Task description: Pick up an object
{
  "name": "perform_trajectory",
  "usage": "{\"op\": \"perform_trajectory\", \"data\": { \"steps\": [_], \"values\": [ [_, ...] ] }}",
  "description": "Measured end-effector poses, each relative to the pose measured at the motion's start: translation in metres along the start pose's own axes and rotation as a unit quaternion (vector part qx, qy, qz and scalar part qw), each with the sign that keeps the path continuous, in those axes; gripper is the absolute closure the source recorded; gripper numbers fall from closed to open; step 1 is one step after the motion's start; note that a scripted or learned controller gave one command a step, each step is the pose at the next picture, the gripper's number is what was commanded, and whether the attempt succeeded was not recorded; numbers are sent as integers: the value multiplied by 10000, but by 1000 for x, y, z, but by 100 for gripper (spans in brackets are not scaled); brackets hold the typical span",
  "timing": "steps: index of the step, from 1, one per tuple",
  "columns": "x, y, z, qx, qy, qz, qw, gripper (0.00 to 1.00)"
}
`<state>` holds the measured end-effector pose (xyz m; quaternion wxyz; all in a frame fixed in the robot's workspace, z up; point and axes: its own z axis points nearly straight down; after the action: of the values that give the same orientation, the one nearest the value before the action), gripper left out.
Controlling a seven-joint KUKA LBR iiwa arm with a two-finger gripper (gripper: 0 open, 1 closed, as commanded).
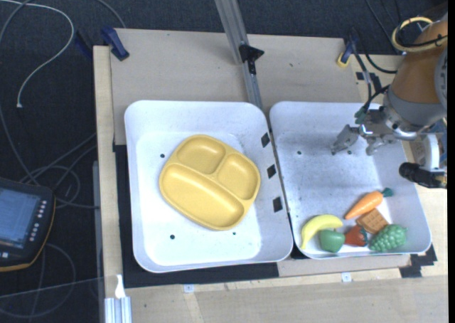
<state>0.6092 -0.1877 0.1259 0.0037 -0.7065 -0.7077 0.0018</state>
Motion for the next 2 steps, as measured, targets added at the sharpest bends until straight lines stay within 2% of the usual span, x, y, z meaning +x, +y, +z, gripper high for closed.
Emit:
{"op": "perform_trajectory", "data": {
  "steps": [1,2],
  "values": [
    [0,2,-16,-47,-11,-2,10000,100],
    [-10,3,-68,-73,-27,6,10000,100]
  ]
}}
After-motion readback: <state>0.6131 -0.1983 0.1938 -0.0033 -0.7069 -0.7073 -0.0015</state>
